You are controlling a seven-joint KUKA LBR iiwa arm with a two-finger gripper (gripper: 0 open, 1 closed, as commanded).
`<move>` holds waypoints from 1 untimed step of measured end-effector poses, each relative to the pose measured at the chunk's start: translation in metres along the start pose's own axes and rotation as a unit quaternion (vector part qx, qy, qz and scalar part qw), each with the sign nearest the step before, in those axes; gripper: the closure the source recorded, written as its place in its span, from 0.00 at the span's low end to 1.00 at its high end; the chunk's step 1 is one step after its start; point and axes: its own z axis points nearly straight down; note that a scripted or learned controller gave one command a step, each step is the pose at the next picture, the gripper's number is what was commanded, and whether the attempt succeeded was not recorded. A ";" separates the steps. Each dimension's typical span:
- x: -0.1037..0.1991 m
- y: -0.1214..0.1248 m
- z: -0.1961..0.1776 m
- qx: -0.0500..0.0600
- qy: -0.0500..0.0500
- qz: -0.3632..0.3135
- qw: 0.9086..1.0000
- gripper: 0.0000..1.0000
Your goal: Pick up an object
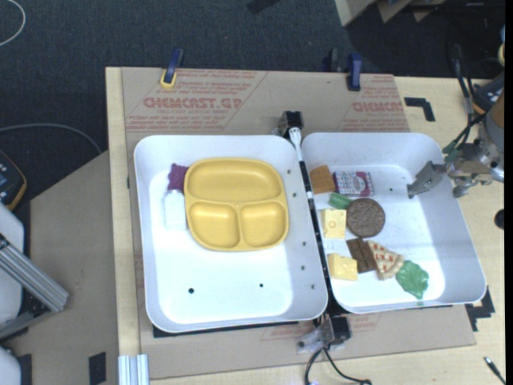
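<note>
The right bin [449, 243] holds several toy food pieces along its left half: a tan square [321, 180], a red and white packet [353, 183], a round brown patty [365, 216], two yellow cheese pieces [334, 224], a dark brown bar [363, 255], an orange slice [386, 261] and a green leaf [413, 279]. My gripper [442, 184] hangs over the right bin's upper right part, well right of the food. Its fingers [422, 181] look spread apart with nothing between them.
The left bin [224, 295] carries a yellow divided plate [236, 203], with a purple piece [177, 175] and a white piece [174, 209] at the plate's left side. Two clamps [169, 70] grip the board's far edge.
</note>
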 end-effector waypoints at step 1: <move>0.001 0.003 -0.008 -0.007 -0.002 -0.002 1.000 0.00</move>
